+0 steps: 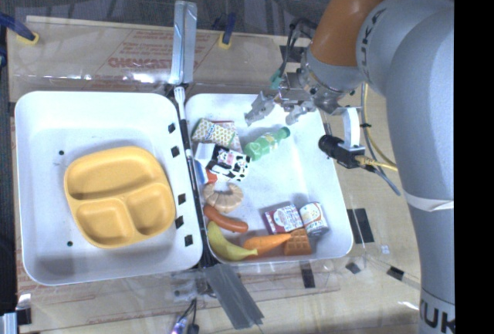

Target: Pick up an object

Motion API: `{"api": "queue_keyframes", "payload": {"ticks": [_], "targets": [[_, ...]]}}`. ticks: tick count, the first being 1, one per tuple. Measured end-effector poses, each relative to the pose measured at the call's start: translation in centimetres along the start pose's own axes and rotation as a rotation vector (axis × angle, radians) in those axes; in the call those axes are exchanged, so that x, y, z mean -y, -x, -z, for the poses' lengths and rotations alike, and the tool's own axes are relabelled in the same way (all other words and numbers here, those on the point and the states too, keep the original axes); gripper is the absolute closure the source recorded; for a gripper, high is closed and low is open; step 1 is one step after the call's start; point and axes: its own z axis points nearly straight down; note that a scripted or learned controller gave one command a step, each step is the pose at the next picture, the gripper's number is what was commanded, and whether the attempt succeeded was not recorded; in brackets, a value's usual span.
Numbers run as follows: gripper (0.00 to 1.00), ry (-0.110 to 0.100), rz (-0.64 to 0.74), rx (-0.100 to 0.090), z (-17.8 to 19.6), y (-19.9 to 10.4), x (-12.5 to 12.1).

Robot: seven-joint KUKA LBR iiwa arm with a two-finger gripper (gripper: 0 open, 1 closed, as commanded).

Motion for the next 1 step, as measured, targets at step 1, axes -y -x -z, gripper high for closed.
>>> {"api": "queue_keyframes", "payload": {"ticks": [1], "targets": [[0.00,0.001,0.131,0.001,0.78,-4.96,-0.68]]}}
